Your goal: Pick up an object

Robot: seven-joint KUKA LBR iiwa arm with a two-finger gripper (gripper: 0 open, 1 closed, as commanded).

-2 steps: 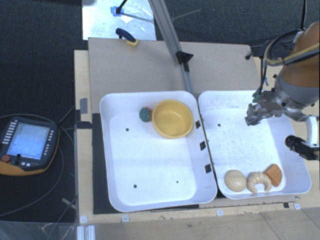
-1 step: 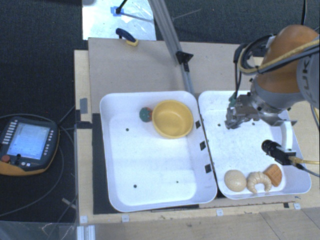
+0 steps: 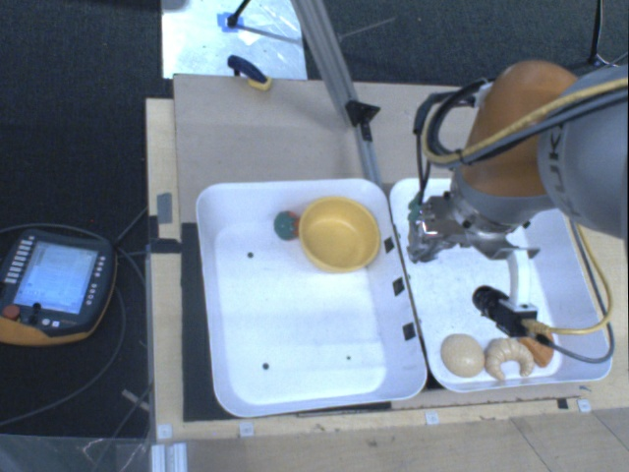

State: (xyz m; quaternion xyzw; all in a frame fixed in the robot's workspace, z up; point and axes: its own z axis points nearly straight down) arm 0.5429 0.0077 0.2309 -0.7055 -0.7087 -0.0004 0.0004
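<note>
Hanging low over the upper left part of the right shallow white plastic bin [image 3: 448,301], the grey metal claw [image 3: 425,232] sits just inside that bin's left wall, close to the divide between the two bins. Whether the claw is open or closed cannot be told from this slant, since the wrist and the grey arm with its orange band cover most of it. Nothing can be made out in its grasp, so I judge that the pick is not yet made. A target has yet to be reached, gripped and lifted.

The bin floor directly around the claw looks bare. The nearest loose things lie well apart from it, along the near edge of the same bin. These are a smooth cream egg-shaped object [image 3: 462,355], a pale tan croissant-shaped piece [image 3: 507,358] touching or just beside it, and a small orange piece [image 3: 541,343] against the croissant's far side, too small to name.

Across the divide, the left shallow white plastic bin [image 3: 295,332] holds a round yellow plastic bowl [image 3: 339,234], upright and with nothing visible inside. It stands in the upper right corner, near the claw but on the other side of the wall. A small teal ball-like thing [image 3: 286,225] rests just beside the bowl's left rim. Any of these would serve as the object to pick.
</note>
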